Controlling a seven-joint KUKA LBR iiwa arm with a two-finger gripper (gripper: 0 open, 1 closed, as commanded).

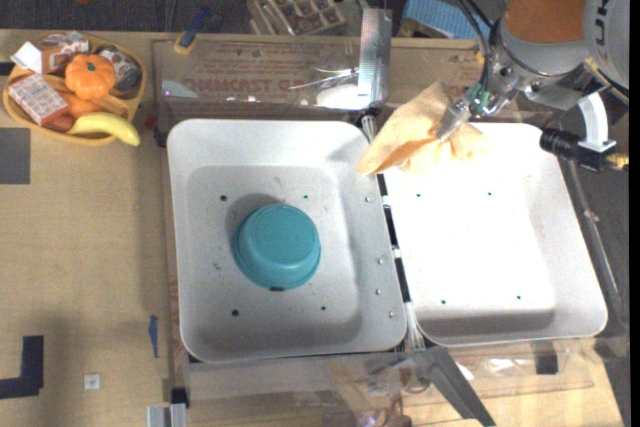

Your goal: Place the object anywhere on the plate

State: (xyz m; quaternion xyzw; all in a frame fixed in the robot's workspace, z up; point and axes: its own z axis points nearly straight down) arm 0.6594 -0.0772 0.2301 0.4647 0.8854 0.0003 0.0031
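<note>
Yellow cloth (415,140) hangs clamped in the hand (462,113) — above the bins' seam, teal plate (278,246) apart.

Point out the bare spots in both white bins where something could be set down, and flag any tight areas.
Right white bin: its floor is bare from middle to front edge. Its back left corner is crowded, where the gripper holds up a limp tan cloth. Left white bin: the upturned teal plastic plate fills the middle; bare strips run along the back and left walls.

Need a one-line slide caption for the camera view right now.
Gripper lifts a yellow cloth over the bins' back edge; teal plate waits in the left bin.
</note>
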